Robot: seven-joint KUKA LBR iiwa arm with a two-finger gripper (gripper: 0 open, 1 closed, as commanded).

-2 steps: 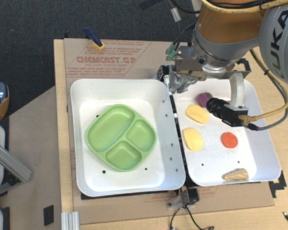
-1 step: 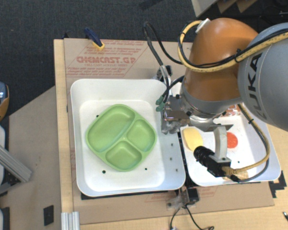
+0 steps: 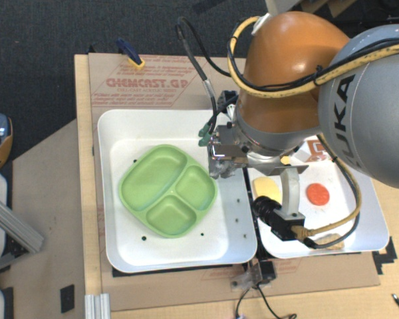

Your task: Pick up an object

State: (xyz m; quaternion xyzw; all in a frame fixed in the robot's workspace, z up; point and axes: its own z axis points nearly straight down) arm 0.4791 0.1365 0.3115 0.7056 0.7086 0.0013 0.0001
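A light green divided plate [image 3: 167,190] lies in the left white bin [image 3: 113,178]. In the right bin [image 3: 366,234] I see a round red-orange object [image 3: 318,194] and a pale yellow object [image 3: 266,189], partly covered by the arm. My gripper [image 3: 219,157] hangs under the big orange wrist band, low over the strip between the two bins, just off the plate's right rim. The wrist hides most of it, and I see nothing held in it.
An orange-and-white item [image 3: 316,151] peeks out from under the arm at the right bin's back. A black cable clamp [image 3: 279,221] on the arm hangs over the right bin. Brown cardboard [image 3: 146,78] with a blue-and-yellow clip [image 3: 130,53] lies behind the bins.
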